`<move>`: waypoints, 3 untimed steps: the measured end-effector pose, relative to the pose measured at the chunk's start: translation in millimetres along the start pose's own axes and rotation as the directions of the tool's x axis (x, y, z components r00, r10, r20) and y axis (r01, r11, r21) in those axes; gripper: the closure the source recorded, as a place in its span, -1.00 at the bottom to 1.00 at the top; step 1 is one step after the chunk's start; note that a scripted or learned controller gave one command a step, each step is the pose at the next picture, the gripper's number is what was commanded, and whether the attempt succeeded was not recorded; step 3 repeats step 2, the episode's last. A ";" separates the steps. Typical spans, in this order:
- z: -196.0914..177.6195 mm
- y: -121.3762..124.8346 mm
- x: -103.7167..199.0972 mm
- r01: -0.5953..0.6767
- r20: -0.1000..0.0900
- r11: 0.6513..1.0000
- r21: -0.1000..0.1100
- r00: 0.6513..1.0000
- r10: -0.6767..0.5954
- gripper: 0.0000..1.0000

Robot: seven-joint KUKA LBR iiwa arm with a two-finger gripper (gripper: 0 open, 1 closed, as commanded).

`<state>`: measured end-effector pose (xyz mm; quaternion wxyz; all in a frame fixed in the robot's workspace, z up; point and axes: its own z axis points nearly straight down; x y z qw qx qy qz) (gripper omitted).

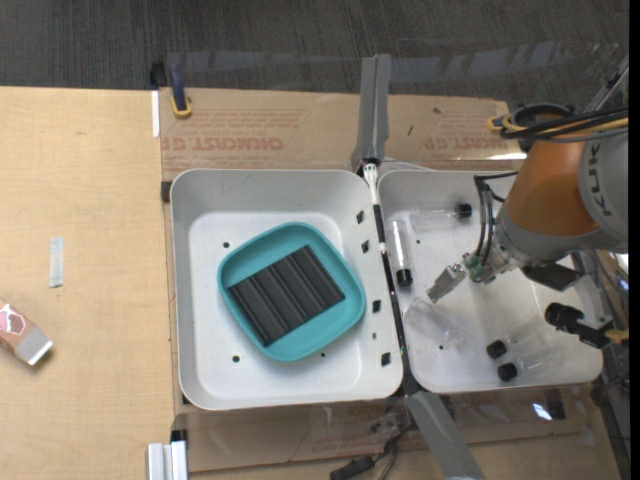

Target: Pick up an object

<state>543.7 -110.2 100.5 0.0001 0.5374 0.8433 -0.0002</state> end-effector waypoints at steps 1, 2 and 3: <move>9.6 -51.0 -14.3 0.051 -0.001 0.999 0.001 0.999 -0.051 -1.00; 8.6 -75.3 -56.5 0.414 0.002 0.910 -0.001 0.910 -0.414 -1.00; 8.6 -75.3 -56.5 0.414 0.002 0.910 -0.001 0.910 -0.414 -1.00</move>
